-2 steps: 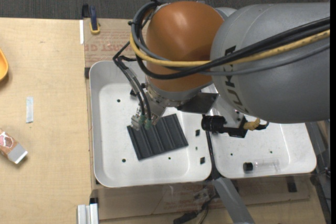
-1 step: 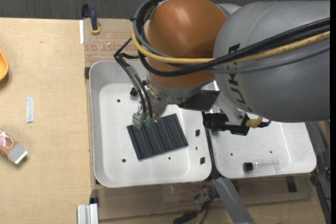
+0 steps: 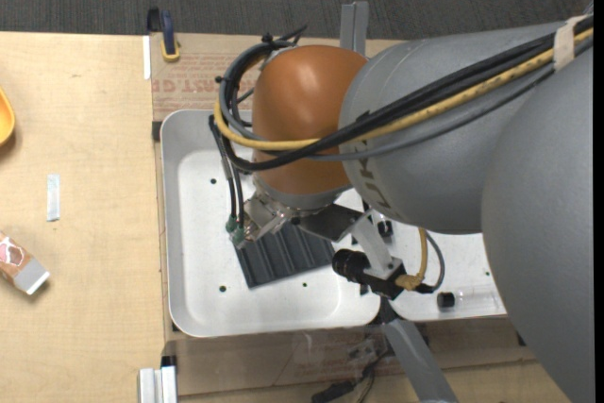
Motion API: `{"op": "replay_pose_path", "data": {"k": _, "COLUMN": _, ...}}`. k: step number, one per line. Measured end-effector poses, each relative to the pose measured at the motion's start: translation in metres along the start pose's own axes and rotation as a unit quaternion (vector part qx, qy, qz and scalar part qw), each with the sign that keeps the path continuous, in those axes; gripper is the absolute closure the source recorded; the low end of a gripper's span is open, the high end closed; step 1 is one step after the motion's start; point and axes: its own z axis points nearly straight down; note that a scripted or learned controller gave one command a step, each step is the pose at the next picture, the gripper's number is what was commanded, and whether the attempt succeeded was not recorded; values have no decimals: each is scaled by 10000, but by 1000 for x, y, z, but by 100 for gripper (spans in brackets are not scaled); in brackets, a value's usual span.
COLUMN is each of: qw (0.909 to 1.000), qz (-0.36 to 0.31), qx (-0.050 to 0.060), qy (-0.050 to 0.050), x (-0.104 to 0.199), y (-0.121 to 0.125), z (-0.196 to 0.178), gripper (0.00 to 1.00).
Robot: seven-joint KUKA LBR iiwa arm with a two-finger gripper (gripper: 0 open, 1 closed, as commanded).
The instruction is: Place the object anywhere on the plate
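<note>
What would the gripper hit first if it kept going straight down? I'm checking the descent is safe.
Probably the floor of the white bin: the gripper points down into it. The arm hides what lies directly under it.

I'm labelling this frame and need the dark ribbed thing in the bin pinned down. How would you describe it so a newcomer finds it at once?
Start at the white bin under the grey arm. Just below the arm's orange band, a dark ribbed slab lies on the bin floor, partly covered by the wrist. Its parallel grooves and charcoal colour set it apart from the plain white around it.
</note>
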Motion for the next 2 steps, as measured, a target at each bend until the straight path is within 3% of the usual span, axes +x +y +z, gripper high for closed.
{"op": "replay_pose_path", "data": {"k": 1, "qw": 9970, "qz": -774, "qx": -23, "qy": -13, "x": -29, "y": -21, "z": -120, "gripper": 100}}
{"op": "replay_pose_path", "data": {"k": 2, "qw": 9974, "qz": -727, "qx": -7, "qy": -3, "x": -6, "y": 1, "z": -23, "gripper": 100}}
